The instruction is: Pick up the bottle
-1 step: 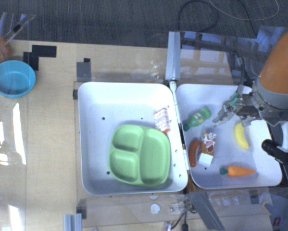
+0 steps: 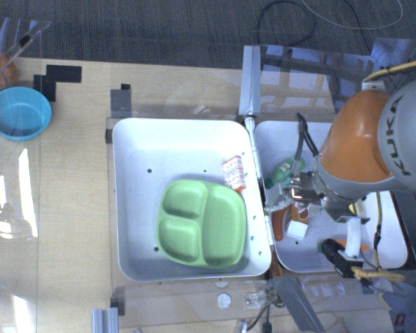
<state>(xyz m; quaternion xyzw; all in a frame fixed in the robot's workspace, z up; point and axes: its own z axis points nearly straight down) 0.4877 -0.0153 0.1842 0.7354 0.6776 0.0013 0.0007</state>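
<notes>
Two bins | left bin [image 2: 135,186]: green tray [image 2: 203,222], packet [image 2: 234,171] | right bin [image 2: 273,144]: bottle [image 2: 283,172] | claw [image 2: 291,198]: grip unclear

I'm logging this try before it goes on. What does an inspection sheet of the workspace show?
Surface: wooden bench with two white bins, left bin and right bin.
Job's things: green bottle, likely, in the right bin, partly hidden by the arm.
Clutter: green tray and packet in the left bin; blue bowl on the bench.
Gripper: gripper low in the right bin.
Cables: black cable on the floor.
Surroundings: dark carpet.
</notes>
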